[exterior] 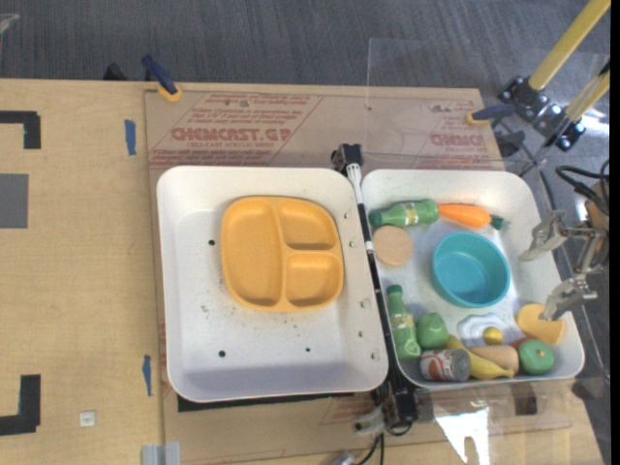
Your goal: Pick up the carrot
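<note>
A: Since the carrot (463, 215) is the thing to fetch, where does it lie?

B: In the right bin (523, 190), up near the far wall, lying flat with its green tip toward the right. A green bottle (407, 213) lies just left of it, almost end to end, and the blue bowl (470, 268) sits just on the near side of it.

A: How much room is there around it?

B: A strip of bare white floor runs between the carrot and the far rim, and more bare floor lies to its right, up to the bin's right wall. On the bowl side there is little gap.

A: And the gripper?

B: The gripper (559, 264) is at the right rim of that bin, two metal fingers spread well apart, one above the other in the picture, with nothing between them. It is well apart from the carrot, nearer the yellow piece (541, 324) in the near right corner.

A: What crowds the rest of the bin?

B: A tan round disc (393, 247) by the left wall, a second green bottle (401, 322) below it, a can (445, 364), a fried egg (482, 331), and a green round fruit (536, 356) along the near edge.

A: The left bin (184, 289)?

B: It holds a yellow divided plate (282, 253), with wide bare floor on all sides. Both bins rest on the wooden surface (68, 260).
</note>
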`<state>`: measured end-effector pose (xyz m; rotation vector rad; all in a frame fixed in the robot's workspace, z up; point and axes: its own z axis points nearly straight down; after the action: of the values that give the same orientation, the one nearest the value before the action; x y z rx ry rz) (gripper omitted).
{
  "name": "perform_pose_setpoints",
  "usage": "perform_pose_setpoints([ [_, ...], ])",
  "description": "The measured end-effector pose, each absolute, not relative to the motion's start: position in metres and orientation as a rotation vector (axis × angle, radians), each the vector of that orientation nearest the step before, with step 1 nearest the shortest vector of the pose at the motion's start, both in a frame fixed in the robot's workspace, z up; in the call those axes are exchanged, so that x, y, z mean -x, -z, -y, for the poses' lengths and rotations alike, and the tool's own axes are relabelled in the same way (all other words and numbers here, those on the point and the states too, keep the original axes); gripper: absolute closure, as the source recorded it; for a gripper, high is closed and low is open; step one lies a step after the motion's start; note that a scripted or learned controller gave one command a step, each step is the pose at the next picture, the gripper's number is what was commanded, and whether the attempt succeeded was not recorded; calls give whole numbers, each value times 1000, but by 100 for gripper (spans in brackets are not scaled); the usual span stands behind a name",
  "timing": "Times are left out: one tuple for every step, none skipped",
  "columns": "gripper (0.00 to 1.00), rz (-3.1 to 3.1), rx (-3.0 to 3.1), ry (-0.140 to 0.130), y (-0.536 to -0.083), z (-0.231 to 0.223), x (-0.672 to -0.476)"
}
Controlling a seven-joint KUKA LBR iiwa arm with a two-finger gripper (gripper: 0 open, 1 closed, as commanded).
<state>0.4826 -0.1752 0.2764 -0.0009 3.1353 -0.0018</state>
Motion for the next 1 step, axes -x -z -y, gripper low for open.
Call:
perform_pose_setpoints([
  [0, -3123, -308, -1, -196, 188, -558],
])
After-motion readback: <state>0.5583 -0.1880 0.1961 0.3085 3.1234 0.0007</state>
